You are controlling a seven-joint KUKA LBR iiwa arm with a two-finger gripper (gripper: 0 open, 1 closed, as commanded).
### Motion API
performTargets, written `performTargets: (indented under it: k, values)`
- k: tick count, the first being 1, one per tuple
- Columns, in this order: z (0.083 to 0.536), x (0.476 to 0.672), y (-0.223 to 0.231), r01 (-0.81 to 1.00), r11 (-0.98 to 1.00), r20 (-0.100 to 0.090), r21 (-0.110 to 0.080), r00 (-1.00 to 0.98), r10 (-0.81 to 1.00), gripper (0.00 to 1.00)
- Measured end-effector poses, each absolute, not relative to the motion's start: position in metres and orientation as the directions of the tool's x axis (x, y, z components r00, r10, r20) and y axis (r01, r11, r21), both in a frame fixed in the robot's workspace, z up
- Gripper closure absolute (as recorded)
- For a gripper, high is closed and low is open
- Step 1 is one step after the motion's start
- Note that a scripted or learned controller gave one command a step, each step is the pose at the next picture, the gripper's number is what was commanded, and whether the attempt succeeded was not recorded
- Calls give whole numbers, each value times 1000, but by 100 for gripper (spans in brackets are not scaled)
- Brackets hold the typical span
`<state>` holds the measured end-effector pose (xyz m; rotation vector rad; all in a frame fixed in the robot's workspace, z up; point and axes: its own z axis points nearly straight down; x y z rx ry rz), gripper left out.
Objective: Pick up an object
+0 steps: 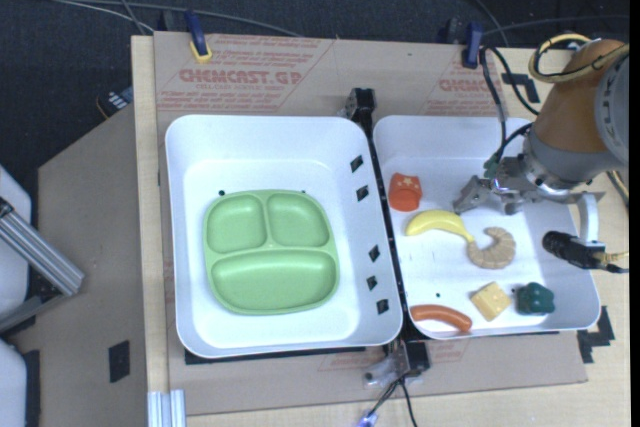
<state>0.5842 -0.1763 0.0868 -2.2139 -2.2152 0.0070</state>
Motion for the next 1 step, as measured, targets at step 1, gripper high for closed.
performTargets:
  k: [1]
  values:
    - [100,586,-177,1000,1,3,-5,-1,1000,100]
